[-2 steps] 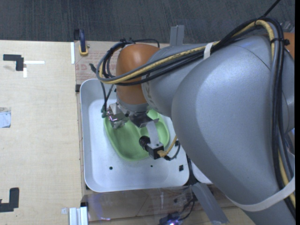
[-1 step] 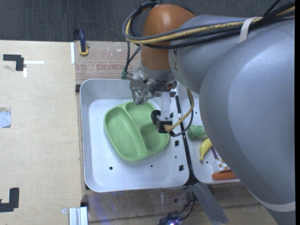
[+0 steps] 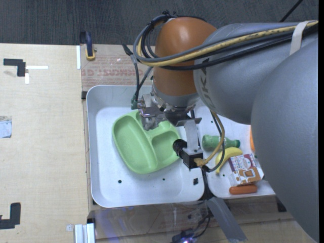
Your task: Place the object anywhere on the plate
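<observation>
A light green divided plate (image 3: 142, 145) lies tilted in the middle of the left white bin (image 3: 106, 186). My gripper (image 3: 150, 117) hangs over the plate's far right edge, under the orange band (image 3: 178, 49) of the arm. The gripper's tip is dark and partly hidden by the wrist and its cables. I see no object between the gripper and the plate. A yellow banana (image 3: 227, 154), a green object (image 3: 215, 140), a printed snack packet (image 3: 245, 169) and an orange-red sausage-like piece (image 3: 243, 189) lie in the right bin, partly under the arm.
The grey arm covers most of the right bin (image 3: 223, 187). A black bracket (image 3: 188, 153) hangs from the wrist beside the plate's right rim. Bare bin floor (image 3: 152, 186) lies in front of the plate. A wooden bench top (image 3: 40, 135) spreads to the left.
</observation>
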You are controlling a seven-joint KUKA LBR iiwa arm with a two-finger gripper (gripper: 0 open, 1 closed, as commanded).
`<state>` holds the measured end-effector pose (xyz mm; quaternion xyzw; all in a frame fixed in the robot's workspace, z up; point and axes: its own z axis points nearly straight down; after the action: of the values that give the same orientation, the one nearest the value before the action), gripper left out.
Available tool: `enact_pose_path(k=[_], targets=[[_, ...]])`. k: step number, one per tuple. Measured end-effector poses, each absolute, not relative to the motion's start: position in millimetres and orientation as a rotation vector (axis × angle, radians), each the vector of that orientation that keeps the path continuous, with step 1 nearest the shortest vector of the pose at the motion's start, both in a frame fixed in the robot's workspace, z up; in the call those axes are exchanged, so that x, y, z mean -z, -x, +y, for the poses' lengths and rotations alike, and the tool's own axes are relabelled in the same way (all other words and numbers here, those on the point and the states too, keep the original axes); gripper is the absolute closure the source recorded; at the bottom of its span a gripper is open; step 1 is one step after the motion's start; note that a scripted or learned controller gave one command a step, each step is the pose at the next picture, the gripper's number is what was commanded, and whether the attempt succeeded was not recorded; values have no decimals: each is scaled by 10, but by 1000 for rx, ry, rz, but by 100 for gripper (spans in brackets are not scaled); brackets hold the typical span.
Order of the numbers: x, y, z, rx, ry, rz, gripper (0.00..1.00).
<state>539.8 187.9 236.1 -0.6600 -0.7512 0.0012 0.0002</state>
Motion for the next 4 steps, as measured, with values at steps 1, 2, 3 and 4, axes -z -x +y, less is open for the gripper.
enact_pose_path(k=[1, 2, 3, 4], targets=[[-2152, -5386, 1972, -4, 2033, -2395, 100], [-3477, -5757, 2220, -4, 2269, -2174, 100], [-2408, -5483, 2285, -5, 2275, -2166, 100], [-3738, -6231, 1860, -4, 2655, -1680, 100]])
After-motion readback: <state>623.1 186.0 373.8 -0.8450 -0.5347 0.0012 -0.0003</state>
